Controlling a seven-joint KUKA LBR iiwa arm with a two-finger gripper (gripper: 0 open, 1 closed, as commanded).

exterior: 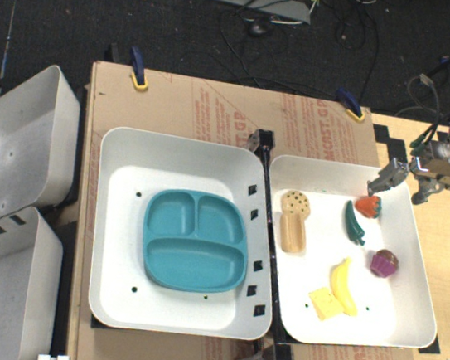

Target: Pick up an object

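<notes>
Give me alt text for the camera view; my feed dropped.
The open two-finger gripper hangs over the right white bin's far edge, beside a small red toy. That bin also holds a yellow banana; the left bin holds a teal divided plate.

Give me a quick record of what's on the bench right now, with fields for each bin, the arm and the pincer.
left bin: holds a teal divided plate
right bin: tan perforated spatula-like toy, red toy, dark green toy vegetable, purple round toy, banana, yellow block
arm: reaches in at upper right
pincer: open, above the right bin's far right corner, beside the red toy, nothing between its fingers
task status: no object picked up yet
</notes>
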